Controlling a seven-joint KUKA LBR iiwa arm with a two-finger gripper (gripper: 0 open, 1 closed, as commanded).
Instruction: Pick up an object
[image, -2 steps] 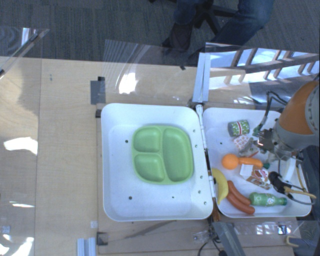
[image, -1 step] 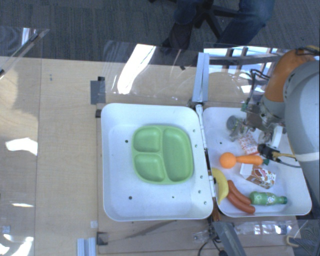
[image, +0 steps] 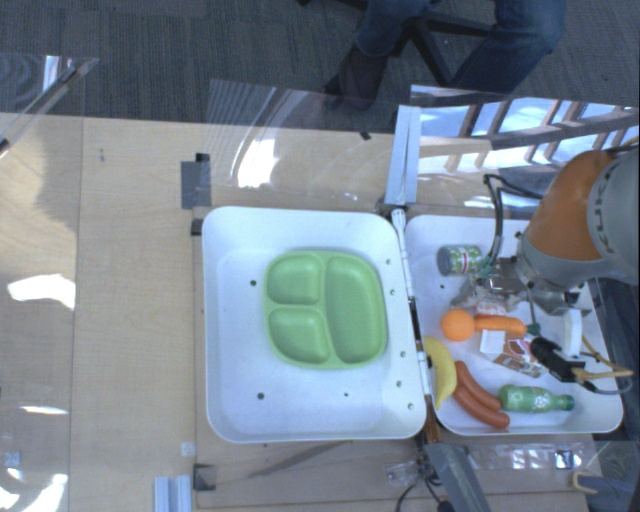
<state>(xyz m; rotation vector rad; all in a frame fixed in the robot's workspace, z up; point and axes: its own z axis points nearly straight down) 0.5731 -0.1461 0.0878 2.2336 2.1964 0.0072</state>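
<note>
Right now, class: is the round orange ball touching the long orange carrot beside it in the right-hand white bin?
Touching. The camera view shows the round orange ball pressed against the left end of the long orange carrot, no white bin floor visible between them.

Fingers of the gripper (image: 487, 283) too blurred to read, open or closed. Arm (image: 585, 215) cut off at the right edge. Small items (image: 510, 347) just below the gripper too small to identify.

In the right bin (image: 430, 240) you see a small can (image: 459, 261) on its side near the top, an orange ball (image: 457, 326) touching a carrot (image: 499, 324), a banana (image: 439, 368), two sausages (image: 477, 393) side by side, and a green bottle (image: 535, 400) lying flat.
</note>
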